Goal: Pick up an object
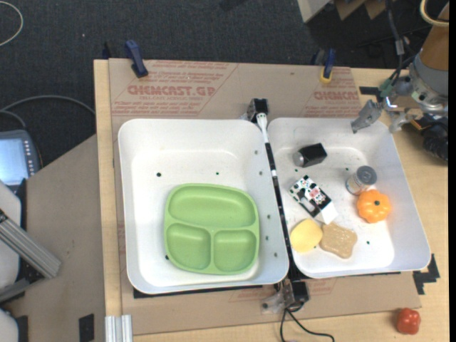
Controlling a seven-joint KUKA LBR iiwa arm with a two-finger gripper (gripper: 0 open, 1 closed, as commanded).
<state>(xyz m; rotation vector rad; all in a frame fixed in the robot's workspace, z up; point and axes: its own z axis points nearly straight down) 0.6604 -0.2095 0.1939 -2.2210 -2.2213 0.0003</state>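
We see the arm enter from the upper right corner, its grey wrist housing partly cut off by the frame edge. The claw (377, 116) extends leftward from the wrist. Its two grey fingers (365, 116) are spread apart, and we see nothing held between them.

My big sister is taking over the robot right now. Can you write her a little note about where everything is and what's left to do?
Gripper: above the right bin's far edge, holding nothing; can't tell if it's open or shut.
Right bin holds: black block, black-and-white pack, grey can, orange pumpkin, yellow round piece, tan biscuit.
Left bin holds the green divided plate.
Done: nothing picked up yet.
Left: lower into the right bin, grip one thing, lift it.
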